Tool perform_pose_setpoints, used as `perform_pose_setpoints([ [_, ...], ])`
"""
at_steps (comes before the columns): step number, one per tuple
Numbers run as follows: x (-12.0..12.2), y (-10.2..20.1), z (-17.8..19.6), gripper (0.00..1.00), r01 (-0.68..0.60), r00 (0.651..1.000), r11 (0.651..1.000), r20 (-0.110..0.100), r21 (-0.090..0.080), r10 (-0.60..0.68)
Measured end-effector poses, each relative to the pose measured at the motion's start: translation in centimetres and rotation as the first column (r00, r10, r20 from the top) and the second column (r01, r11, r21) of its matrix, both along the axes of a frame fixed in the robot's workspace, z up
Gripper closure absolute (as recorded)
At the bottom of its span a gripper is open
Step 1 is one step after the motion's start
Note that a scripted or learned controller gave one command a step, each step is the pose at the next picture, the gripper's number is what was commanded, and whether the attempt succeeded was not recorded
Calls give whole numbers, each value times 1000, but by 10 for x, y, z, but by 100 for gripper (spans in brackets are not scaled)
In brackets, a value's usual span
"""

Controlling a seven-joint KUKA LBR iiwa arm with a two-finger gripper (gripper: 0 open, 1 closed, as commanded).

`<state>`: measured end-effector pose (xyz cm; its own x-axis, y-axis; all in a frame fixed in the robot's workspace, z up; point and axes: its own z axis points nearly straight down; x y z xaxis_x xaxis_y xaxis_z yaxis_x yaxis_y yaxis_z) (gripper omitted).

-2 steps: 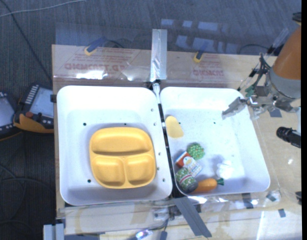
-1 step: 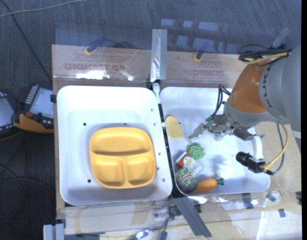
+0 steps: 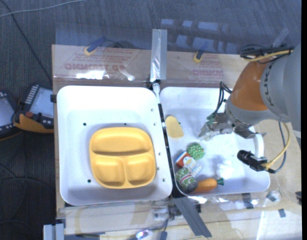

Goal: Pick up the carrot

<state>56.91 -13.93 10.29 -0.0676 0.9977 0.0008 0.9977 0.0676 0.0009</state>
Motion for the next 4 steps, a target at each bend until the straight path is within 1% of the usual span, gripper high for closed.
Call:
perform_pose_setpoints([
  [1, -71, 26, -8, 100, 122, 992, 993, 12, -3, -122],
  [2, -22, 103, 80, 100, 289, 957, 957, -3, -4, -289],
  [3, 38, 54, 91, 100, 548, 836, 836, -3, -7, -548],
  [4, 37, 54, 99, 100, 547, 837, 837, -4, -14, -547],
])
